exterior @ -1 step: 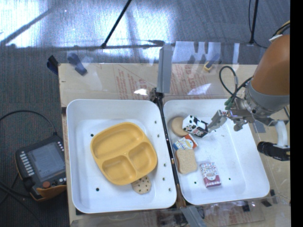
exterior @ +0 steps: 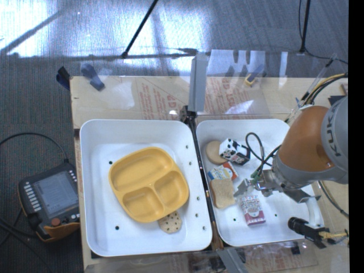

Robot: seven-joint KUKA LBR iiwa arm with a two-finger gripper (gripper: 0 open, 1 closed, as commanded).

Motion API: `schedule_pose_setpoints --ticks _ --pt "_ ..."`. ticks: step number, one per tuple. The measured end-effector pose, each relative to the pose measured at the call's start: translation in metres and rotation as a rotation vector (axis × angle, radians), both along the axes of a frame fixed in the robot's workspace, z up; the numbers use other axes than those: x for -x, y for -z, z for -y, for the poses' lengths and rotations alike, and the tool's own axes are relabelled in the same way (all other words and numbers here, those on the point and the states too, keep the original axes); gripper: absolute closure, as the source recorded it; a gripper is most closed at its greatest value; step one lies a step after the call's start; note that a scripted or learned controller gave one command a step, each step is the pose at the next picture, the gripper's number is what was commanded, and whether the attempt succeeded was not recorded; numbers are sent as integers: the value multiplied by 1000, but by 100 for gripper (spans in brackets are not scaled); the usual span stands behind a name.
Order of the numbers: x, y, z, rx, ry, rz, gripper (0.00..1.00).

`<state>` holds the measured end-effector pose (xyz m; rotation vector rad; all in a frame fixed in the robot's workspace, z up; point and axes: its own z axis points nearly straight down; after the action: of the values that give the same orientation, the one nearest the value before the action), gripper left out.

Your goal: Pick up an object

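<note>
End effector hangs low in the right bin, can't tell if it's spread or pinched. Red-and-white packet lies right below it at 6 o'clock, bread slice at 9.

Grey arm, orange band, black cable, white lettering.

The grey arm with the orange band reaches in from the right and bends down toward the left. Its metal two-finger gripper hangs low at the wrist end, pointing left.
</note>
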<state>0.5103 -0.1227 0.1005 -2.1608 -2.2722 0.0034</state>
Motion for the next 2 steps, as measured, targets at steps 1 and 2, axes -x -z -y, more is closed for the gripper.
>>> schedule_pose_setpoints --ticks 1,2 --pt "0 -8 1 -2 5 -3 100" --pt "0 -8 1 -2 6 -3 0"
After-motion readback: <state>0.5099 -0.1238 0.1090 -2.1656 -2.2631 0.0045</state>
